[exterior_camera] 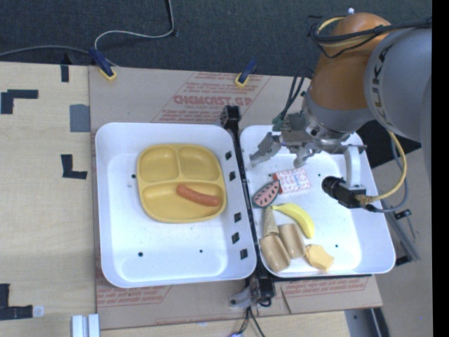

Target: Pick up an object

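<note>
step: we line up a pick | gripper (280, 146) hangs at 12 o'clock of the right bin (375, 255), fingers spread, pinching nothing | target: banana (297, 216) at bin centre, toward 6 | tip: we descend straight, straddling its curve, clear of the red-white packet (292, 181)

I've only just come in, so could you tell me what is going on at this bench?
A KUKA arm reaches in over the right bin, its gripper hovering above a pile of toy food: a banana, bread pieces and a red-checked packet. Nothing is between its fingers. In the left bin, a yellow divided plate holds a sausage.
</note>
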### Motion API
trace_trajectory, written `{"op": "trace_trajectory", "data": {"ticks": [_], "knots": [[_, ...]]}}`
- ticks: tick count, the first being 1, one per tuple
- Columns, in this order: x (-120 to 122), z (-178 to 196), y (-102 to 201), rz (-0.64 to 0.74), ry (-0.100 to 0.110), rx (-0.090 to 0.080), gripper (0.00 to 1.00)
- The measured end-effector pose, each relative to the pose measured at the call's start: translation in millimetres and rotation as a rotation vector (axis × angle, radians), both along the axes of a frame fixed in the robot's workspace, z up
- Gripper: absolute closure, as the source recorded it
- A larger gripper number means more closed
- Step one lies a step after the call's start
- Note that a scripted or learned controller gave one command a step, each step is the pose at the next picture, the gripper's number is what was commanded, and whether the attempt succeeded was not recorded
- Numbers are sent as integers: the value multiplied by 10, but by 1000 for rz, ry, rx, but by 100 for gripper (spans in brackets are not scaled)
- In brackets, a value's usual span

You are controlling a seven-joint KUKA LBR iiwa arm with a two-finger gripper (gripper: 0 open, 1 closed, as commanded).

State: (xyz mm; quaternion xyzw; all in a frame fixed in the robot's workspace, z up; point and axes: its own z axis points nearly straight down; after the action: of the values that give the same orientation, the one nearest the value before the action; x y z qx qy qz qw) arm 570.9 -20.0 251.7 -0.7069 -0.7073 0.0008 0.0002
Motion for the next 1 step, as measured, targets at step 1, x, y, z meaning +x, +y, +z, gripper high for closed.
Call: {"op": "trace_trajectory", "data": {"ticks": [1], "knots": [[-343, -681, -426, -1, 1, 0, 0]]}}
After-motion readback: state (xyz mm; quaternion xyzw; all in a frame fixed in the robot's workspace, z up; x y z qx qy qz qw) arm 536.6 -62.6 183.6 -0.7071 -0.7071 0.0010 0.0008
